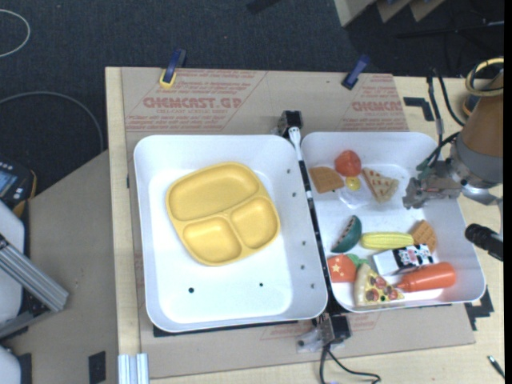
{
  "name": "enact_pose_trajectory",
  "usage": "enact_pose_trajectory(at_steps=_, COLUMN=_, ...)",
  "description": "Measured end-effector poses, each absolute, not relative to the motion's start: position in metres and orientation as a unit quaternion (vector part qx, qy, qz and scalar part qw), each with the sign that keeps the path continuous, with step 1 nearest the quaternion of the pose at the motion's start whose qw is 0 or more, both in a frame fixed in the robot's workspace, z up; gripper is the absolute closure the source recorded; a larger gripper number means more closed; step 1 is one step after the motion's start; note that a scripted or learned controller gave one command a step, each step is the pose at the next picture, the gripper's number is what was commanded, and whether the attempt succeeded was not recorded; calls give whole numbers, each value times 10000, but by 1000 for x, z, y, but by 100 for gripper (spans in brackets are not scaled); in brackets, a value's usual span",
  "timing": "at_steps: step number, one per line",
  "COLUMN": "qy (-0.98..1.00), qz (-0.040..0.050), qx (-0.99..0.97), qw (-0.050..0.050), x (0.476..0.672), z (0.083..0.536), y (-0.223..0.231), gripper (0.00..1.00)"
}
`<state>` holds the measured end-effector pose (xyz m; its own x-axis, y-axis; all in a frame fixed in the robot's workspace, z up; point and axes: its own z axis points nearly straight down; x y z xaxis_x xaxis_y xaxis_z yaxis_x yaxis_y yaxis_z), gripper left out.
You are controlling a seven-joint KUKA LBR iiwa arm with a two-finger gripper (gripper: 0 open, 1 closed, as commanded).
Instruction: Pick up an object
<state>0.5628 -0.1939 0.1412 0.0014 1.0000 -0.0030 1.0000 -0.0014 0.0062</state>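
Arm enters from the right, orange band above wrist. Gripper (422,189) hangs over the right bin (320,152), near its right wall, w/ nothing seen between the fingers. Jaw state: cannot tell, the view is too small and dark there.

Candidate objs all sit in the right bin. Tomato (348,162) and two toast-like wedges, bread slice (326,179) and waffle piece (382,185), lie in the upper half. Watermelon slice (348,234), corn cob (388,240), cracker (424,235), pizza slice (374,286), milk carton (404,258) and orange bottle (428,278) crowd the lower half, several touching. Judgement: the loose scatter suits random picking; the clump below makes a clean grip harder, so the waffle piece, nearest the gripper, looks the likelier target.

Left bin (152,214) holds a yellow divided tray (222,213), set at a slant, apart from the walls.

Surface: both bins rest on a brown card sheet (200,98) w/ red print, clipped at the far edge by two clamps (170,69). Dark carpet beyond the bench; cables trail at the upper left.
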Motion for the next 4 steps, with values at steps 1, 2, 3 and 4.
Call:
enact_pose_trajectory(at_steps=1, qy=7074, qz=16, qx=7069, qw=39, x=560, z=205, y=-193, gripper=100)
enact_pose_trajectory(at_steps=2, qy=7074, qz=11, qx=7068, qw=28, x=561, z=227, y=-193, gripper=100)
enact_pose_trajectory(at_steps=3, qy=7095, qz=12, qx=7047, qw=2, x=581, z=218, y=-138, gripper=100)
enact_pose_trajectory(at_steps=4, qy=7091, qz=2, qx=7051, qw=-6, x=592, z=213, y=-78, gripper=100)
